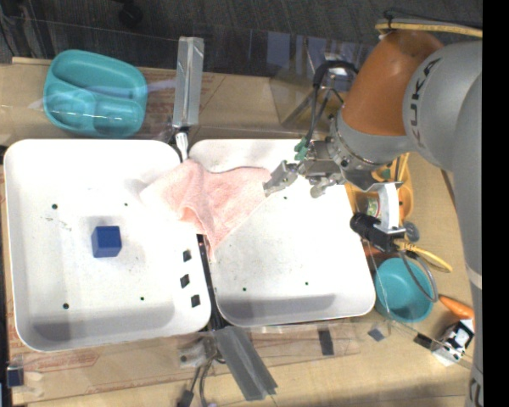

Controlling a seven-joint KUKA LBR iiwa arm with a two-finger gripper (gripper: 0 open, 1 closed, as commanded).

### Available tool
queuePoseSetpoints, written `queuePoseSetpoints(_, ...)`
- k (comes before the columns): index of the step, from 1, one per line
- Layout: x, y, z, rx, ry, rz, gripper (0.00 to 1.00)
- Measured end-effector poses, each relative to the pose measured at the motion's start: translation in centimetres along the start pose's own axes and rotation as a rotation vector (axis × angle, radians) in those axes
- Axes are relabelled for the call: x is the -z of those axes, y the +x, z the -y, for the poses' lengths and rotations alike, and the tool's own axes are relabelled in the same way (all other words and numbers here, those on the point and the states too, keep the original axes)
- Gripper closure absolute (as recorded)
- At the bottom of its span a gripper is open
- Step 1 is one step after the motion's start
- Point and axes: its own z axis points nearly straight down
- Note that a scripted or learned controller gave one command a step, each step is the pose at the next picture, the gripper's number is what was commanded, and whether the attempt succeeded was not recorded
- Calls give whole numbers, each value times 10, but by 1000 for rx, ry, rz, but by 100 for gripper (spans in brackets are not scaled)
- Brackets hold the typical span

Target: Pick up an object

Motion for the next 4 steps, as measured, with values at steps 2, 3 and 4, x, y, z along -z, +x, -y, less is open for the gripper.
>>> queuePoseSetpoints(2, -144, 33, -59, 353, -5, 2, 0)
queuePoseSetpoints(3, -144, 36, -89, 522, -5, 3, 0)
queuePoseSetpoints(4, -144, 33, -89, 651, -3, 3, 0)
